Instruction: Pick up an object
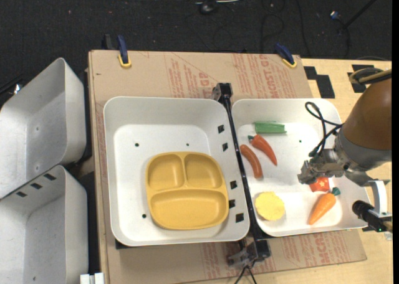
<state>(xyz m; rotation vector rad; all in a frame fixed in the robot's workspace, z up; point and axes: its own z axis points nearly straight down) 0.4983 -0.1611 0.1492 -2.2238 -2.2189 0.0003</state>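
Gripper (317, 174) low in right bin (293, 223), over a small red object (320, 184); finger state impossible to tell. Carrot (322, 207) just below, yellow round piece (270, 206) to its left. Yellow divided plate (186, 190) in left bin (118, 170).

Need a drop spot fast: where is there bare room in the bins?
Left bin: bare floor along its top wall, above the yellow tray. Right bin: a small patch between the green block and the gripper. Crowded around the carrot and yellow disc.
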